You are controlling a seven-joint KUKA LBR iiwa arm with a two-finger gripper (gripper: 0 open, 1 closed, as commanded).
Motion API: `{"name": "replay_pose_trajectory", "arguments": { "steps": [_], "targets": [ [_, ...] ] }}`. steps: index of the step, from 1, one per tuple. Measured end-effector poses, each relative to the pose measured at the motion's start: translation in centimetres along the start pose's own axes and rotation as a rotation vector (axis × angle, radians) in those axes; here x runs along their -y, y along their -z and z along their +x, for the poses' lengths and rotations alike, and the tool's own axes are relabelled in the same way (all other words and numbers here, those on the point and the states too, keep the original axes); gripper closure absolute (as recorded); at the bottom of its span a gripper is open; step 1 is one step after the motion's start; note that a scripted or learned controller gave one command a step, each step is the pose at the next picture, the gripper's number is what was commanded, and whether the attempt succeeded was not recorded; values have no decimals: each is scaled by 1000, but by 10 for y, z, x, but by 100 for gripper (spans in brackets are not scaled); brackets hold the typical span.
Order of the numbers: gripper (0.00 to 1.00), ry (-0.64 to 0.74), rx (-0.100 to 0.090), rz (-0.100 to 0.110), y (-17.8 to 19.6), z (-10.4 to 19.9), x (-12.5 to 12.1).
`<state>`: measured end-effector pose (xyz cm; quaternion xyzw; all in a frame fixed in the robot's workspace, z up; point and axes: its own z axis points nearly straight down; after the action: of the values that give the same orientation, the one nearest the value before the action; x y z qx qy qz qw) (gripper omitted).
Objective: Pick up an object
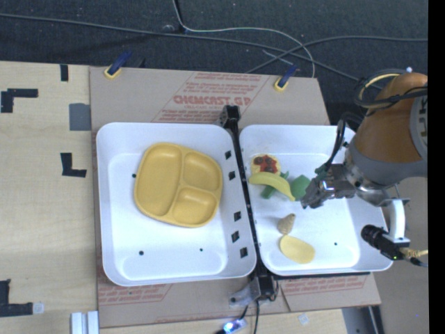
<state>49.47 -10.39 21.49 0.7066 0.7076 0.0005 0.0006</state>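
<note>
The camera view looks down at a slant on two shallow white bins set side by side on a cardboard sheet; the left bin holds a yellow divided plate with three compartments, lying flat toward the bin's upper middle; the right bin holds the small toy foods, gathered in its left half; a pizza slice with red topping lies nearest the divider at the top; just below it a banana lies slantwise, its lower end touching a green leafy piece; further down sits a small tan lump, and just beneath that a pale yellow chip-like oval; the arm comes in from the right, its orange band over the bin's right edge; the gripper hangs low just beside the green piece, on its right; whether its dark tips are parted or closed cannot be told, and nothing is seen between them
</note>
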Motion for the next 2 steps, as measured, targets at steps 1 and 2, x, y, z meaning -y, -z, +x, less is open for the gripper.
{"name": "replay_pose_trajectory", "arguments": {
  "steps": [1,2],
  "targets": [
    [100,6,-2,1,11,52,-7],
    [100,7,-2,3,12,115,-13]
  ]
}}
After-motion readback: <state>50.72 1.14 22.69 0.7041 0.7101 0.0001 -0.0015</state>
